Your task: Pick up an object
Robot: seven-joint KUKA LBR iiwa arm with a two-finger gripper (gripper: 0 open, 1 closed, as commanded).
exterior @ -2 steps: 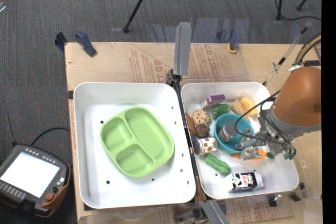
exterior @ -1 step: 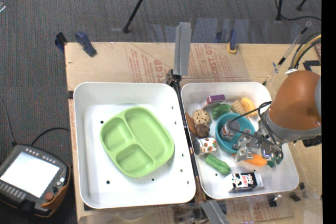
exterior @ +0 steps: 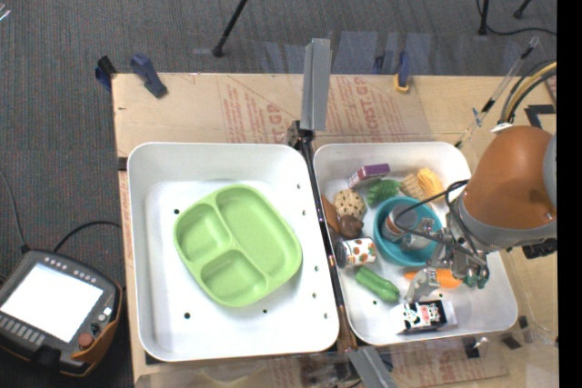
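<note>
Grey carpet, plywood desk (exterior: 209, 100), two bins. Pincer (exterior: 435, 273) low in right bin (exterior: 496, 309) near carton (exterior: 427, 315); grip state unclear. Reaching step; next, close and lift.

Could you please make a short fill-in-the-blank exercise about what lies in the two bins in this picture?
1. The green divided plate lies in the ____ bin.
2. The plate has ____ compartments.
3. The teal bowl sits in the right bin, next to the ____ of the arm.
4. The small carton near the right bin's front edge is black and ____.

Missing words: left; three; gripper; white
</note>
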